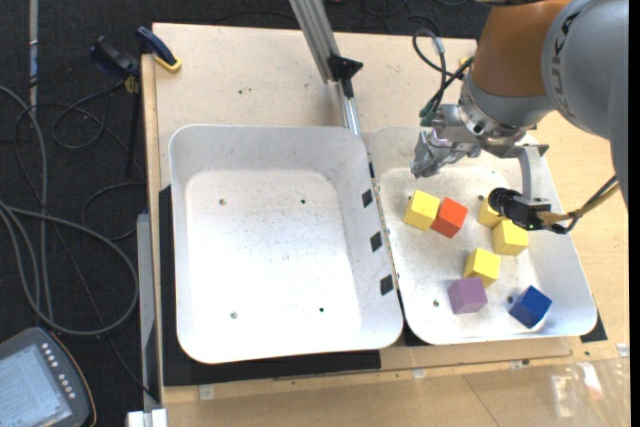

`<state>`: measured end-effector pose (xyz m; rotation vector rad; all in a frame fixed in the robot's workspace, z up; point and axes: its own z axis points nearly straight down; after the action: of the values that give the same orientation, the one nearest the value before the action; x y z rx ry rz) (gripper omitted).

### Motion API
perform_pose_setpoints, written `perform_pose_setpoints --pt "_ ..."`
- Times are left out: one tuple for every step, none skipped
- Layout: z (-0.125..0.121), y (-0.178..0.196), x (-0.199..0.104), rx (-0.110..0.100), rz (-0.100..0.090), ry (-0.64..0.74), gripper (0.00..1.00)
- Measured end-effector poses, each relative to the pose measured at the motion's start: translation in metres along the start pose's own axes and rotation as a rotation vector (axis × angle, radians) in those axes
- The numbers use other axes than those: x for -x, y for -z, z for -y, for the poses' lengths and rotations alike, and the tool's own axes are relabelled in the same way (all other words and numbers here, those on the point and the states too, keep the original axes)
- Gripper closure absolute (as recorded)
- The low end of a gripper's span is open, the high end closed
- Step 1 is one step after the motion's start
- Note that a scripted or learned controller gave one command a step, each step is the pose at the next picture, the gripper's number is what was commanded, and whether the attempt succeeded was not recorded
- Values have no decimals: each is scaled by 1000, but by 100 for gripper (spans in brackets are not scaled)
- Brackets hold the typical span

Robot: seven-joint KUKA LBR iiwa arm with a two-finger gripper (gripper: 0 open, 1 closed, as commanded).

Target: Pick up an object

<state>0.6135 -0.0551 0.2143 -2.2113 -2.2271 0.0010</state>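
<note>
**A:** Two white bins sit side by side on the desk point(250, 75). Taking the orange block point(451, 217) as the landmark, where does everything lie?

**B:** It rests in the right bin point(560, 315), touching a yellow block point(423, 209) on its left. The pincer point(428, 165) hangs just above and behind that pair, near the bin's far rim; whether it is open or closed cannot be told, and nothing is seen gripped.

**A:** And the rest?

**B:** To the right of the orange block, two more yellow blocks point(510, 237) lie by a black fitting point(510, 205). In front of it lie another yellow block point(483, 264), a purple block point(467, 295) and a blue block point(531, 305) close to the near rim.

**A:** Open room?

**B:** The left bin point(200, 175), well to the left of the orange block, has a bare floor. A bare strip also lies between the orange block and the inner rim.

**A:** Any writing?

**B:** None legible.
</note>
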Motion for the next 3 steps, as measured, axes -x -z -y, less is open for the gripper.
perform_pose_setpoints --pt "14 15 -49 3 -1 1 100" --pt "29 27 -98 3 0 1 100" --pt "45 33 -144 1 0 1 100"
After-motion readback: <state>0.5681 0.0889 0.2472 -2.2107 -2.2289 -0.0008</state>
